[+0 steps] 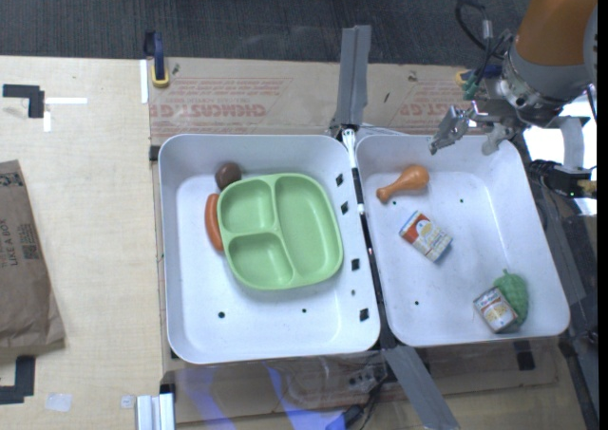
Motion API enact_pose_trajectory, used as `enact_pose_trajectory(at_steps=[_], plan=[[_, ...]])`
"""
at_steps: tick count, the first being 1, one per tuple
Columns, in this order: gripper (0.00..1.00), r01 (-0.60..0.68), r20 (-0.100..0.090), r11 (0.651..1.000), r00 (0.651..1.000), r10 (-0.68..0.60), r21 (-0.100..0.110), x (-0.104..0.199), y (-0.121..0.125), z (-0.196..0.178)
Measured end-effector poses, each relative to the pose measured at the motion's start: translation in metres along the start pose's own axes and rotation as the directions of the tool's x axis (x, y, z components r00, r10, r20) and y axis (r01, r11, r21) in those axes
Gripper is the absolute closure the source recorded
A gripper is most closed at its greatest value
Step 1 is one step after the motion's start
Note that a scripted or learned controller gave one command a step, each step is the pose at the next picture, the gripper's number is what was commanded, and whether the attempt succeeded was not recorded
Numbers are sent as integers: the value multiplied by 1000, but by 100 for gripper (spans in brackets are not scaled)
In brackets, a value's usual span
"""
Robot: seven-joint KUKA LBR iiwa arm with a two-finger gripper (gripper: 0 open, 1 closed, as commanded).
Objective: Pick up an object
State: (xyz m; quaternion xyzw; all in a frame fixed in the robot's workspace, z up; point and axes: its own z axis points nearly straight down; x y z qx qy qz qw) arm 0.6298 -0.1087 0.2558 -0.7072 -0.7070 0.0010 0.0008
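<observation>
A light wood bench (pixel 85 181) is seen, with two white bins on it: the left bin (pixel 190 324) at 6 o'clock, the right bin (pixel 541 257) at 4. Brown cardboard (pixel 247 96) is laid at 12, a paper bag (pixel 24 257) at 9.

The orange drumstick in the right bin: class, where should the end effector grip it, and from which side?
Grip the drumstick probably at its narrow handle end, the left part, coming from above. It lies flat with bare bin floor around it, and the thin shaft suits two fingers closing across it.
</observation>
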Motion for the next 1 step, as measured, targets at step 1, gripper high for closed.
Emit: enact_pose_trajectory(at_steps=[1], plan=[[0,-61,2,998,998,61,-2,-46,9,-22]])
